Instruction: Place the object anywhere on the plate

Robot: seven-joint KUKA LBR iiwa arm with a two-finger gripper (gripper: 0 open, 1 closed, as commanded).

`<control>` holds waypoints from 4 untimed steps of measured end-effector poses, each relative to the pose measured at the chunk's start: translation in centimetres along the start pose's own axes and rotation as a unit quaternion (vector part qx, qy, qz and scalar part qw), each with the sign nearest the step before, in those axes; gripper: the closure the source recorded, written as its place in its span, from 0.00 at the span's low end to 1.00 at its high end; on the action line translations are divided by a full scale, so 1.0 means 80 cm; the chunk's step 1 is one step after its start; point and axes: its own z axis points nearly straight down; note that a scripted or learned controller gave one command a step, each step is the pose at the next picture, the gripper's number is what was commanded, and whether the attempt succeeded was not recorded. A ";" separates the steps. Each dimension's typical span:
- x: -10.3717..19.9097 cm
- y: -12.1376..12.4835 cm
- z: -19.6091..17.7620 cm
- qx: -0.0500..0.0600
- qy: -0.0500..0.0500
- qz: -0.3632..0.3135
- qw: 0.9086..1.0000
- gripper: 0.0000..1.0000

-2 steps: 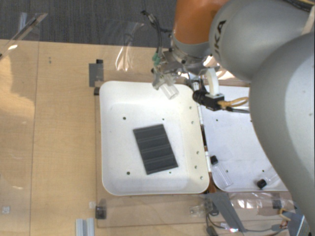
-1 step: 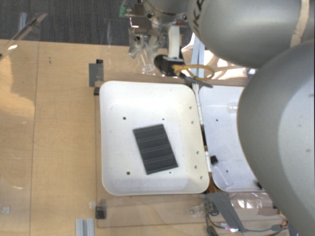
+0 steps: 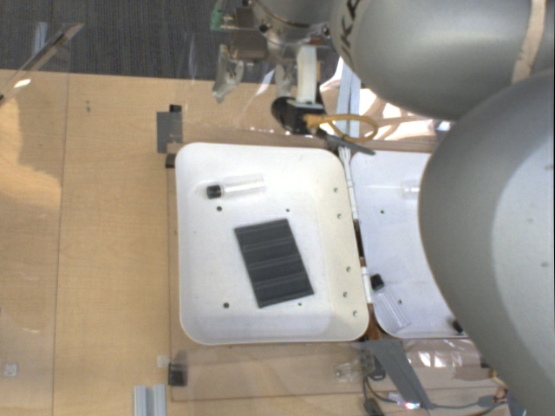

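A dark grey ribbed plate [image 3: 274,262] lies flat in the middle of the left white bin [image 3: 196,315]. A small clear vial with a black cap [image 3: 234,187] lies on its side on the bin floor, up and to the left of the plate and apart from it. My gripper [image 3: 267,81] hangs above the bench just beyond the bin's far rim, well clear of the vial. Its two fingers stand wide apart, so it is open with nothing between them.
The big grey arm covers most of the right bin [image 3: 395,232]. Yellow and black cables [image 3: 334,128] lie at the far rim between the bins. A black bracket [image 3: 170,128] stands at the left bin's far left corner. Bare wooden bench [image 3: 87,232] lies to the left.
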 end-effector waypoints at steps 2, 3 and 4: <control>0.014 -0.096 0.288 0.004 -0.001 0.200 0.980 0.00; -0.021 -0.002 0.351 0.001 0.000 0.219 0.976 0.00; -0.019 -0.003 0.338 0.004 0.000 0.217 0.976 1.00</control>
